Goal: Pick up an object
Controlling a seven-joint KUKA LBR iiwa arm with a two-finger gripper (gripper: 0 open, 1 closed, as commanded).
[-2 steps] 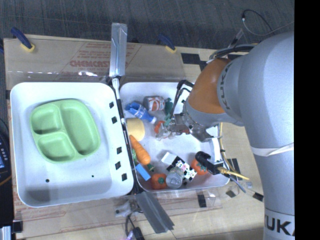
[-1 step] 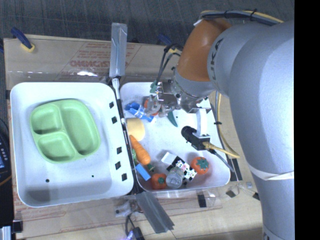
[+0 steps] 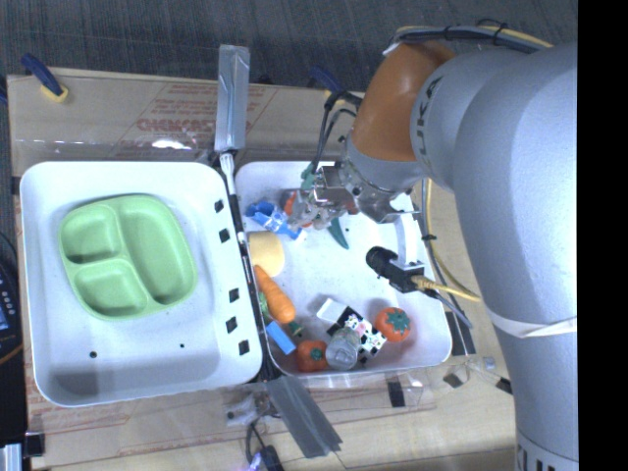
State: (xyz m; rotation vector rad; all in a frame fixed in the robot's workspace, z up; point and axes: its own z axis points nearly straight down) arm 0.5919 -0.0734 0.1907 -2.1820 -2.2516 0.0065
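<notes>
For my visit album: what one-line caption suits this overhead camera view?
Grey robot arm's gripper reaches into the right bin of small toys; a green divided plate sits in the left bin.

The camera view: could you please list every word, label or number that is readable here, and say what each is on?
"KUKA", partly visible, in dark letters on the arm beside its orange band.
Red print on the cardboard sheet behind the bins: too blurred to read.
Nothing else is legible.

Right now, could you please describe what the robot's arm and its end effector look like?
The bulky light-grey arm has smooth rounded casings and a glossy orange band above the wrist, with dark lettering beside it. Thin black and yellow cables loop over the top. The small metallic end effector has dark wires running down to it.
</notes>
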